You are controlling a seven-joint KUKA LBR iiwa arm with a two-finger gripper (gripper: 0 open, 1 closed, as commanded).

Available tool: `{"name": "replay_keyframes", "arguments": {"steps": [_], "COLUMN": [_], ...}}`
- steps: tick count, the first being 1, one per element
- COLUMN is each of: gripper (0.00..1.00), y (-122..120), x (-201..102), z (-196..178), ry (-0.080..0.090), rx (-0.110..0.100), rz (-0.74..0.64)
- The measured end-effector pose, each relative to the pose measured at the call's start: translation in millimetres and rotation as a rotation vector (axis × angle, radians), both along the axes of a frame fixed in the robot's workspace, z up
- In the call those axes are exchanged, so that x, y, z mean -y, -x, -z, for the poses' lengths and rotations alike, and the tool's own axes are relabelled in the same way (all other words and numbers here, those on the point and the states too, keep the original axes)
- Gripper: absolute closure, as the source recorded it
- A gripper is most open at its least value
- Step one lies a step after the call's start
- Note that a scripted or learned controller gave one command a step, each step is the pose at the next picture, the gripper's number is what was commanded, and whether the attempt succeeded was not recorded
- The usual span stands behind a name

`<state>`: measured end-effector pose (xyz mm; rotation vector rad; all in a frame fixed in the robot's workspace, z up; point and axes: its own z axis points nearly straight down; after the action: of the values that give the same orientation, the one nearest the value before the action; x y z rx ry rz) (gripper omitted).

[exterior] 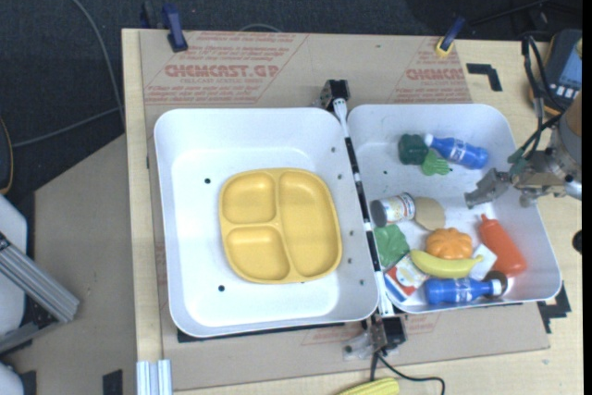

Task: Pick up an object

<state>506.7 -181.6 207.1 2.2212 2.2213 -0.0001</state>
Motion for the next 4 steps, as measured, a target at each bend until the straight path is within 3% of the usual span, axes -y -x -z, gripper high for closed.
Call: {"name": "replay_keyframes", "arguments": {"steps": [1, 2, 3, 4], "gripper": [0.0, 1.0, 1.0, 1.0], "y": [13.2, 13.2, 0.7, 14.3], "x": [37.9, 38.4, -42.0, -72.2], "z": [112.7, 103.2, 92.5, -12.2], "ry": [-0.001, 0.001, -0.001, 0.0], "rx": [0.002, 0.003, 0.0, 0.003], "rz": [-0.002, 0.0, -0.001, -0.001]}}
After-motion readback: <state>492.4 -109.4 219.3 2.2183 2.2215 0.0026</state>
